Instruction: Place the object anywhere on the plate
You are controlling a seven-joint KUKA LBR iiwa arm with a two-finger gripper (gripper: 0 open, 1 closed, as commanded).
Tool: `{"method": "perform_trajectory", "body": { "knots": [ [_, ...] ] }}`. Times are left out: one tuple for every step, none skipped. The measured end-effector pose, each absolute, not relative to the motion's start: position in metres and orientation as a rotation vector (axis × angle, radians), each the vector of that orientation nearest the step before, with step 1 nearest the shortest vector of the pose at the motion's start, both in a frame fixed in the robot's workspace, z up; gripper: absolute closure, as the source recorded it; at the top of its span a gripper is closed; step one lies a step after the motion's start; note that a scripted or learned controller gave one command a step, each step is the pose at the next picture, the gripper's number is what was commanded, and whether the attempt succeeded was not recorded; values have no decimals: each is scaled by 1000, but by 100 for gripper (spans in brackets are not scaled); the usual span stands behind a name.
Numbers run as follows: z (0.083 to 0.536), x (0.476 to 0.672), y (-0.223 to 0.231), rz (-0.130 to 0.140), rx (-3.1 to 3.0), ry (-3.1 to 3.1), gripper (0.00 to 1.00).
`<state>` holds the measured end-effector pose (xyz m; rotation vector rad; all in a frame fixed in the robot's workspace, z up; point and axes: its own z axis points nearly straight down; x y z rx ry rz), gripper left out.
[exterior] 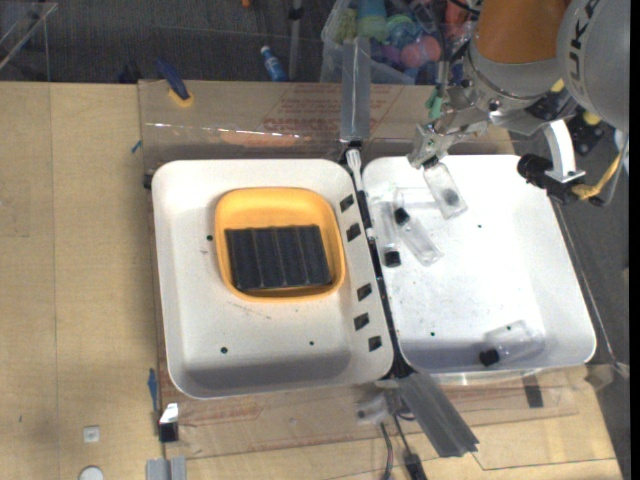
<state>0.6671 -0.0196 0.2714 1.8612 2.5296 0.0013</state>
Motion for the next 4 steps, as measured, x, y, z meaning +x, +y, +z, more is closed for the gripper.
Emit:
{"method": "perform_trajectory", "body": {
  "knots": [
    [255,667,-17,-1,1750,2611,100],
    [253,667,-10,0,1704,2641,100],
    [253,667,-10,0,1704,2641,0],
    [249,667,-77,2,1791,2578,0]
  ]
}}
